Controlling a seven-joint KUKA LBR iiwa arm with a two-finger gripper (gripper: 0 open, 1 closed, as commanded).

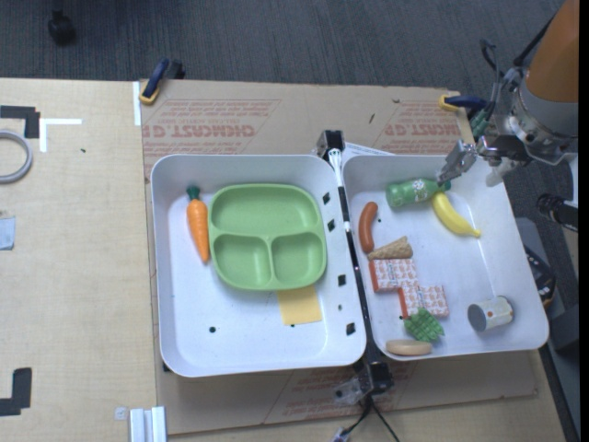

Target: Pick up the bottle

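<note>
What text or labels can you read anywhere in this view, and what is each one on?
"CHEMAST GR...": red print on the cardboard sheet behind the left bin, upside down and only roughly legible.
Red print on the cardboard behind the right bin: too blurred to read.
Green bottle label: too small to read.
Red and white packets: pattern, nothing legible.
Small can: unreadable.

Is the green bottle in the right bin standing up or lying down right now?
Lying down. The green bottle rests on its side near the right bin's back wall, long axis running left-right, beside the banana.
</note>
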